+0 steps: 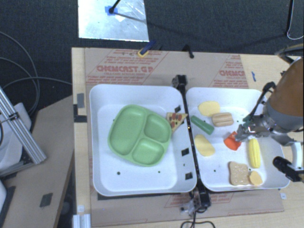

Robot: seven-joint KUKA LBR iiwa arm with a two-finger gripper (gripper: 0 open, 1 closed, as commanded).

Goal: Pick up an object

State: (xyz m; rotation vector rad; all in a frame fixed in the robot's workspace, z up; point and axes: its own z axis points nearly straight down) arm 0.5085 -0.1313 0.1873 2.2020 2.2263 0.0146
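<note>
Bench top (123, 65) covered in printed brown cardboard, dark carpet floor (38, 23) around it, shiny silver sheet (114, 13) lying on the floor beyond. Aluminium frame leg (21, 132) at far left, cables trailing across the carpet.

Arm (289, 99) in from the right, gripper (244, 132) low over the right bin (228, 93). Cannot tell finger opening: tips blur into the clutter. Touching or just beside the orange-red piece (232, 141), corn cob (254, 152) right beside it. Nothing clearly held.

Left bin (109, 94): green divided plate (140, 134), tilted slightly, pizza slice (175, 120) at its right edge against the bin wall.

Right bin: yellow lump (209, 109), hot dog bun (222, 119), green stick (202, 124), second yellow piece (204, 146), toast slice (239, 173) with small yellow-orange round (256, 177) touching it.
</note>
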